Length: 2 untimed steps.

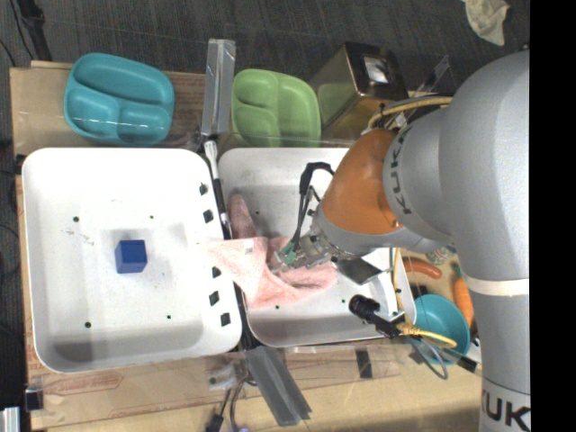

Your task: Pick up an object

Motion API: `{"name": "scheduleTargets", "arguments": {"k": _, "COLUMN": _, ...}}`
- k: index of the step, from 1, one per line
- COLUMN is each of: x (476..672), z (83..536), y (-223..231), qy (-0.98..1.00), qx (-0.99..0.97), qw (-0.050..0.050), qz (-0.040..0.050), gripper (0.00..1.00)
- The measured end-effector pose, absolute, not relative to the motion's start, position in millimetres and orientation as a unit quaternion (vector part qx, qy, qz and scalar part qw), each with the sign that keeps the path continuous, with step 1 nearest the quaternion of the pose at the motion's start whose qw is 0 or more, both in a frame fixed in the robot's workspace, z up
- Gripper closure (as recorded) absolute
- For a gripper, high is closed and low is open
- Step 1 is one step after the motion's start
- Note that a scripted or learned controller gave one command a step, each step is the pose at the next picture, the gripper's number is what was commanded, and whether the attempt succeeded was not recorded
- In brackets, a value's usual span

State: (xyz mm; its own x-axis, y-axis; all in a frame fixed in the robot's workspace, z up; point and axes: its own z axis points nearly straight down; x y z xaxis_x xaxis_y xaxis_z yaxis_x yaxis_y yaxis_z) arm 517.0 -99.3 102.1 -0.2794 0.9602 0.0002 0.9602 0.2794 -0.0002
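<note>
We've got the tool (292,255) low on the pink cloth (270,273) mid-frame, likely lining up a grab; can't tell its state.

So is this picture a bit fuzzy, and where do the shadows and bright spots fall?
Camera view: slightly soft all over, edges never crisp. The left bin is brightly lit, nearly washed out, with a grey shadow along its lower inside wall. The blue cube casts little shadow. The arm looms large and smooth at the right, shading the pink cloth beneath it. The teal tray shows a mild sheen.
</note>
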Motion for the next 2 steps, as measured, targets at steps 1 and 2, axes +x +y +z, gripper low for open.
{"name": "scheduleTargets", "arguments": {"k": 1, "x": 517.0, "z": 102, "y": -100, "qy": -0.8, "qx": -0.6, "qw": 0.0, "qz": 0.0002, "gripper": 0.0}}
{"name": "scheduleTargets", "arguments": {"k": 2, "x": 518.2, "z": 112, "y": -99, "qy": -0.801, "qx": -0.599, "qw": -0.001, "qz": 0.0, "gripper": 1.0}}
